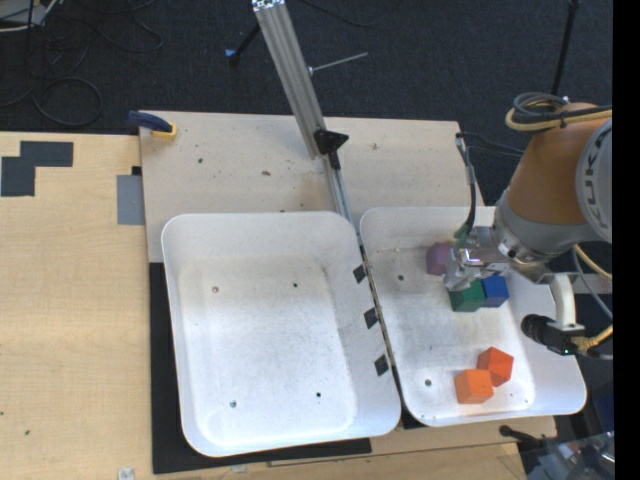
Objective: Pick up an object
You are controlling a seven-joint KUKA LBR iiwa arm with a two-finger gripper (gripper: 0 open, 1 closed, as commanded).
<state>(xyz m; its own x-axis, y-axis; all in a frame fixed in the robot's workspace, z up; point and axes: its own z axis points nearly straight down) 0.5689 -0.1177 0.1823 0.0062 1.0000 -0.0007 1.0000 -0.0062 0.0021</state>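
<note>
My gripper (467,269) hangs low over the right bin (420,408), near its far right side. Directly beneath and touching it in the view lie a green block (465,299) and a blue block (495,290), side by side. Just left of the gripper sits a purple object (438,259). Two orange blocks (497,364) (473,386) rest close together near the bin's front right corner. Nothing is visibly lifted off the bin floor.
The left bin (172,236) adjoins the right one, with black clips (371,317) along the shared rim. A slanted aluminium bar (295,73) rises behind the bins. A blue and yellow clamp (152,122) lies at the board's far left corner.
</note>
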